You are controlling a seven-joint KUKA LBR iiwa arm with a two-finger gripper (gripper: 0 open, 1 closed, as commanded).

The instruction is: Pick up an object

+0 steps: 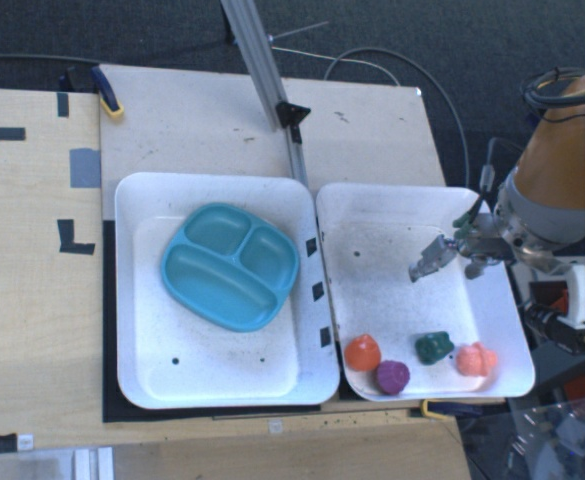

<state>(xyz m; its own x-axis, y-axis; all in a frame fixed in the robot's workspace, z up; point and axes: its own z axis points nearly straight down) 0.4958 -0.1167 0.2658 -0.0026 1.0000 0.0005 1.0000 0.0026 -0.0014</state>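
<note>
**Gripper poised above the right bin, four small objects waiting along its near edge**

The arm reaches in from the right, and its gripper (434,258) hangs over the middle of the right bin (372,218), with nothing visible between its fingers. Whether those fingers are spread or closed I cannot tell; they show as a grey blur.

The candidates lie in a loose row at the near side of that bin: an orange object (363,352) at the left, a purple one (392,376) just beside it and nearer the rim, a dark green one (434,347) further right, and a pink-orange one (475,359) close to the right wall. The left bin (132,298) holds a blue divided plate (231,265).

To do this step well, the green object looks the best choice in my judgement (it sits apart from its neighbours and off the walls). The gripper should centre over it before descending, so that the fingers straddle it rather than nudge it aside. The orange and purple pair sit so near each other that one finger might push the second away.

The shapes of the small objects are too small to make out, and the arm is cut off at the right edge.
</note>
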